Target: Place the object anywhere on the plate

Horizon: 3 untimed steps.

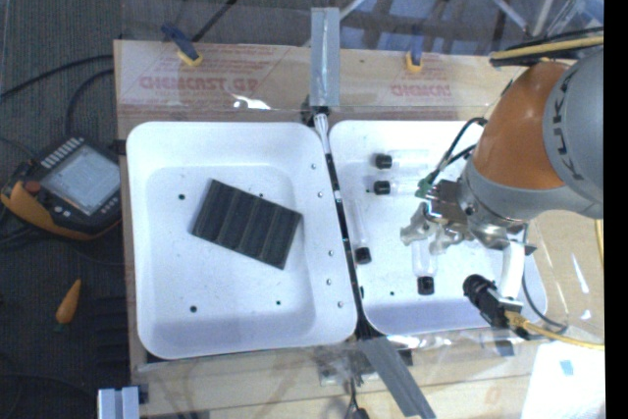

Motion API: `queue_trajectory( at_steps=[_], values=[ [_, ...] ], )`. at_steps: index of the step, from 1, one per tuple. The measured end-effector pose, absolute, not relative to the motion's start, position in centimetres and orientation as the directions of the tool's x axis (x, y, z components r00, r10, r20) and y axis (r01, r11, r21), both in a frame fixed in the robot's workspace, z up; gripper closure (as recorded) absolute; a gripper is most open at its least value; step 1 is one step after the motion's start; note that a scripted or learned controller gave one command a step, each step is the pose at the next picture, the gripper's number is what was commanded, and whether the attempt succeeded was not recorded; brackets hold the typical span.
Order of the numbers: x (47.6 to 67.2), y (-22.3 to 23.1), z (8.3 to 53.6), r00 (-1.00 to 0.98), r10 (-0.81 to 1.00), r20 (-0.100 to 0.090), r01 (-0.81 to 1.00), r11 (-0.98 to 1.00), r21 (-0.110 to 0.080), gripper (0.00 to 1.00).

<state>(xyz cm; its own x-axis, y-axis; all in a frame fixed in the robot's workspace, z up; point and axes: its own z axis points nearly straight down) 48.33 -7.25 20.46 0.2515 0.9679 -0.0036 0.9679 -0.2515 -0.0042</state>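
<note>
Two white bins side by side on a worktop (pixel 196 74). Dark ridged plate (pixel 245 224) flat in the left bin (pixel 157 309), a bit tilted. Small black bits (pixel 383 161) scattered in the right bin (pixel 392 314). Claw (pixel 429 240) low over the right bin, near a black bit. Can't tell the claw's grip. Can't tell which bit is the object.

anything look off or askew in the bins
The dark ribbed plate lies rotated at a slant in the left bin, not squared to its walls. The end effector is over the right bin. Nothing looks spilled or broken.
</note>
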Motion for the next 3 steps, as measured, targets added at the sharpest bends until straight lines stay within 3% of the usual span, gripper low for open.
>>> queue_trajectory(
  at_steps=[1,2,3],
  values=[
    [48.3,3.1,19.3,0.299,0.954,-0.003,0.954,-0.299,-0.005,1.00],
    [51.3,12.7,16.0,0.306,0.952,-0.004,0.952,-0.306,-0.006,1.00],
    [48.6,20.7,21.4,0.288,0.958,-0.005,0.958,-0.288,-0.003,1.00]
  ],
)
